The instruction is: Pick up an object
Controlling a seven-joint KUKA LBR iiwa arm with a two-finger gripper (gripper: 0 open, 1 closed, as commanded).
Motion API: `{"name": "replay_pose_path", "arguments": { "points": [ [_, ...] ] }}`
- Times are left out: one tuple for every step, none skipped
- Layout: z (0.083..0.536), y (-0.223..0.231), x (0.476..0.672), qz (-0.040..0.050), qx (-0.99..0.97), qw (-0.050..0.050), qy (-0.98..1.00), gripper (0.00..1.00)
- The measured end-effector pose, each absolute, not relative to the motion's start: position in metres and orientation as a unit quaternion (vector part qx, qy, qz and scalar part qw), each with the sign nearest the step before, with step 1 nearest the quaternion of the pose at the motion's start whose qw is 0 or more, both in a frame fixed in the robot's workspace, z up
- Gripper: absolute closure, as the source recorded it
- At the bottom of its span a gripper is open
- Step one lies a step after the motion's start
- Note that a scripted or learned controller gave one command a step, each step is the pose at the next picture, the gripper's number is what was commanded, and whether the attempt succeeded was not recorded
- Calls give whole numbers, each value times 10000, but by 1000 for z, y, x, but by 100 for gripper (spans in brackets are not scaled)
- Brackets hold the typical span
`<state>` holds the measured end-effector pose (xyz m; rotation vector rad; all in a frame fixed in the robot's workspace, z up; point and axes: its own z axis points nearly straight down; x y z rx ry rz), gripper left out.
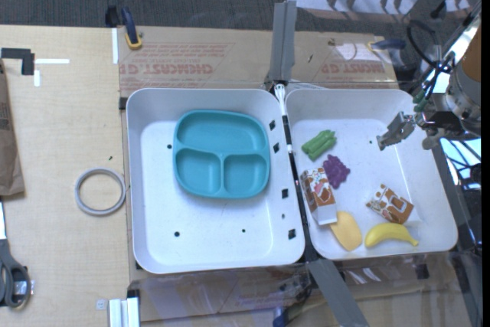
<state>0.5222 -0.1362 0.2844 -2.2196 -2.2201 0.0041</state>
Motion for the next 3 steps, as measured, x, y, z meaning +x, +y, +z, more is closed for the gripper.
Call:
{"name": "replay_pose_path", "arguments": {
  "points": [
    [163, -122, 558, 16, -7812, 13, -6242, 0],
    [101, -134, 547, 13, -7780, 12, -6282, 0],
    [179, -164, 495, 3, -6220, 2, -7831, 0]
  ]
}}
